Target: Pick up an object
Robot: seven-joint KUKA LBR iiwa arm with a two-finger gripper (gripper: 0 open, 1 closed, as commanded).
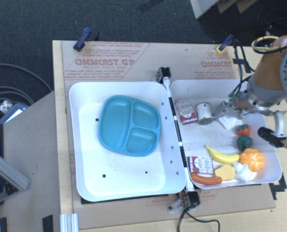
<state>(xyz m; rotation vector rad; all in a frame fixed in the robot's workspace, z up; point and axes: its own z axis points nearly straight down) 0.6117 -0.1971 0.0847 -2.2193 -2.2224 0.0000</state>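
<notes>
in the right bin (274, 175), the toys crowd the near corner: banana (222, 155), orange (252, 159), sausage (206, 180), a carton (201, 165). a can (204, 113) and a box (184, 111) lie apart near the far wall, easier to reach. the hand (230, 108) sits low just beside the can, likely aiming there; whether it is open cannot be told. the left bin (80, 144) bears a blue tray (130, 125).

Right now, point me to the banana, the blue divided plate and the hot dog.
banana (222, 155): camera view, middle of its yellow curve, right bin.
blue divided plate (129, 125): camera view, ridge where its compartments meet, left bin.
hot dog (206, 179): camera view, middle of the sausage, right bin's near edge.
</notes>
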